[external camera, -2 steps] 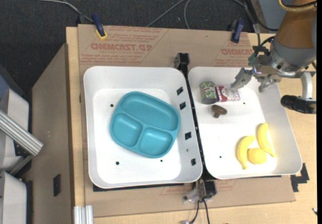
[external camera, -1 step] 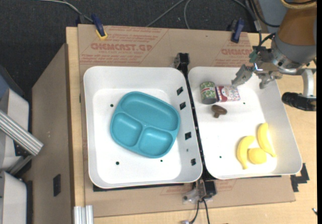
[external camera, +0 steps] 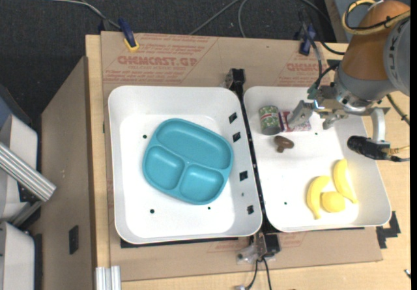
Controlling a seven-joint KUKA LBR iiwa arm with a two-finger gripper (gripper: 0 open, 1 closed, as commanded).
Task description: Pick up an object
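Grey two-finger gripper (external camera: 313, 115) hovered at 12 o'clock of right white bin (external camera: 365, 217), jaw state unreadable; small green can (external camera: 268, 119) just beside, likeliest target.

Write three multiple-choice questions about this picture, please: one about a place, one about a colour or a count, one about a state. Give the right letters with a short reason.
1. Where does the blue divided plastic plate lie?
A. in the left white bin
B. in the right white bin
C. on the cardboard

2. How many yellow banana-shaped pieces lie together?
A. one
B. three
C. six

3. How does the small green can relate to the gripper?
A. it lies apart, to the left of the gripper
B. it hangs in the air
C. it rests on the plate

Answers: 1 A, the plate is in the left bin. 2 B, three yellow pieces show. 3 A, the can rests on the bin floor beside the gripper.
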